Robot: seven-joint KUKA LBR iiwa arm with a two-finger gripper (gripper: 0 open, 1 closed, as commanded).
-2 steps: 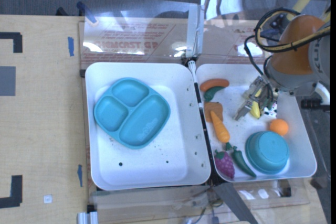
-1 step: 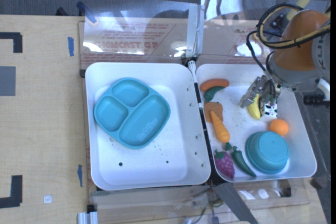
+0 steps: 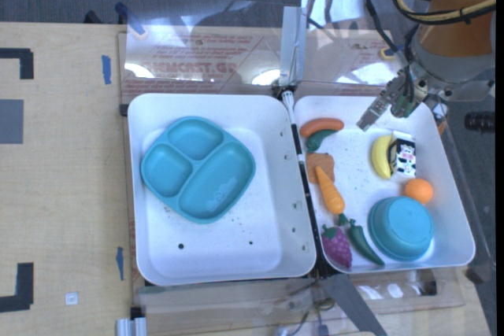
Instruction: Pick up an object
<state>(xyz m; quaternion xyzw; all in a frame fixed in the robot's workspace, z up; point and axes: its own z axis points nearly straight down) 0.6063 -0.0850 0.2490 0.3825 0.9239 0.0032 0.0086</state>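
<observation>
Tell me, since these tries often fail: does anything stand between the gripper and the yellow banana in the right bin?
Nothing visible does. The gripper hangs over the right white bin's far side, and the yellow toy banana lies just nearer the camera, bare bin floor between them. A black-and-white carton touches the banana's right side.

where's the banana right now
The banana lies in the right bin, toward its far right part, touching a small black-and-white carton on its right, with the orange just below.
</observation>
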